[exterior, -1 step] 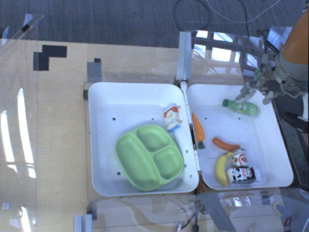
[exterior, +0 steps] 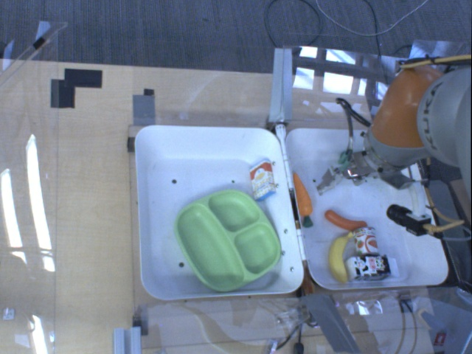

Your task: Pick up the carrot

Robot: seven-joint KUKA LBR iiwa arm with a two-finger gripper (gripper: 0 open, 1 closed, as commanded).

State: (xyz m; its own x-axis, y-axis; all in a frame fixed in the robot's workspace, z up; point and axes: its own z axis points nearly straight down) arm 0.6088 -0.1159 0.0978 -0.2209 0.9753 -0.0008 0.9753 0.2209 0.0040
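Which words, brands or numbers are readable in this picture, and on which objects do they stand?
No text can be read.
Small carton in the left bin: coloured print, too blurred to read.
Can in the right bin: label too blurred.
Black-and-white box beside the banana: markings too small to read.

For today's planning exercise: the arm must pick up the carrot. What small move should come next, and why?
Probably shift the end effector toward the view's left and lower, over the carrot. The carrot lies along the left wall of the right bin, apart from the end effector, with nothing held.
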